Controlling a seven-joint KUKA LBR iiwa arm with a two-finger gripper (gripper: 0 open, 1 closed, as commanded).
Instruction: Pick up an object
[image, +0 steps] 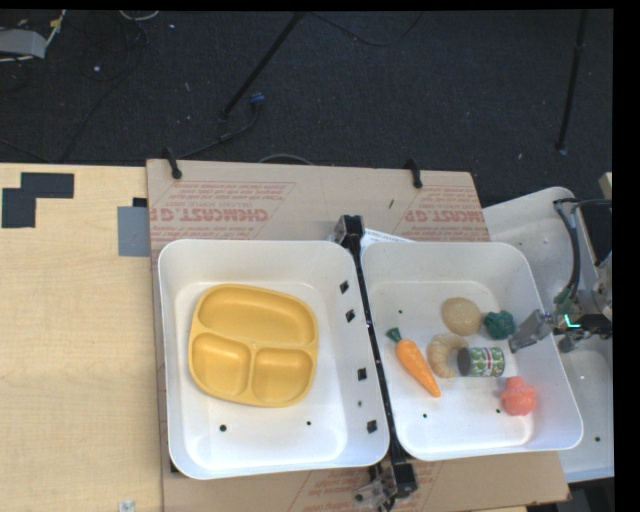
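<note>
Bins first: left white bin (180, 420) lies well away from the gripper (528, 333) and holds a yellow divided plate (254, 343). Right white bin (440, 268) has the gripper at its right rim; grip state cannot be told. Nearest are a teal toy (499, 323) and small bottle (484, 362); farther left a beige potato (462, 316), tan lump (442, 354) and toy carrot (416, 366); below, a red-orange toy (518, 397).
</note>
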